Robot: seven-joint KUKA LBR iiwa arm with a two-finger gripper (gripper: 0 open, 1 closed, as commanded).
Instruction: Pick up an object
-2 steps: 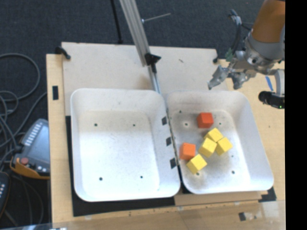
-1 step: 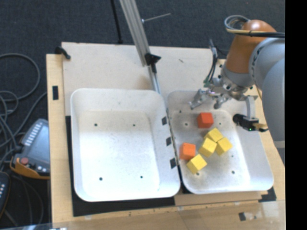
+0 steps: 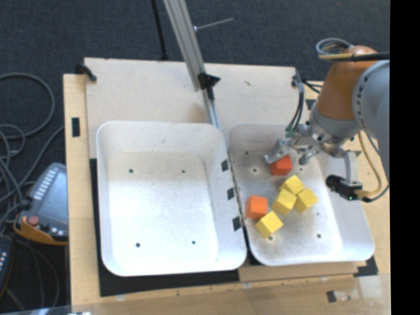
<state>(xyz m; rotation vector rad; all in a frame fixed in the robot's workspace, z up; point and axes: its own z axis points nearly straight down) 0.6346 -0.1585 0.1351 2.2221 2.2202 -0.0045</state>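
Observation:
The right bin holds a red-orange block near its back middle. My gripper hangs right over that block, open, with one finger spread to the block's left and the other to its right. The block lies low between the fingertips, and no squeeze on it shows. A second orange block rests further forward on the left. Several yellow blocks cluster in the bin's middle, among them one just in front of the gripper and one nearest the front.
The left bin stands beside the right one, with their rims meeting along a divider. A slanted aluminium post rises behind the bins. Black cable hangs off the wrist over the right bin's right side.

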